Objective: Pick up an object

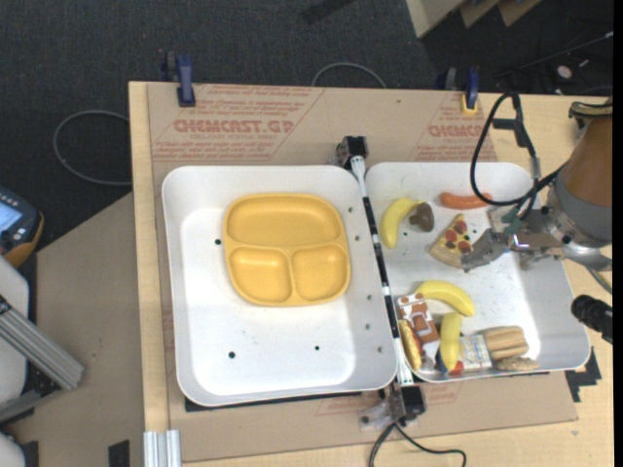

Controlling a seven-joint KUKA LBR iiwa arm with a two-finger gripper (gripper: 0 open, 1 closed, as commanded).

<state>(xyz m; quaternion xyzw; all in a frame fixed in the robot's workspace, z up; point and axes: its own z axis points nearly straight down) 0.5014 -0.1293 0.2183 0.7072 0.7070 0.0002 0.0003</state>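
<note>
Two white bins adjoin. The left bin (195,339) carries a yellow divided plate (287,247), apparently awaiting items. The right bin (545,300) holds toy food: bananas, hot dog, pizza slice (452,241). The gripper (484,251) sits low just right of that slice; claw state cannot be told.

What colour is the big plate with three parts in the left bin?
The divided plate is yellow all over, plain to see in the camera view.
</note>
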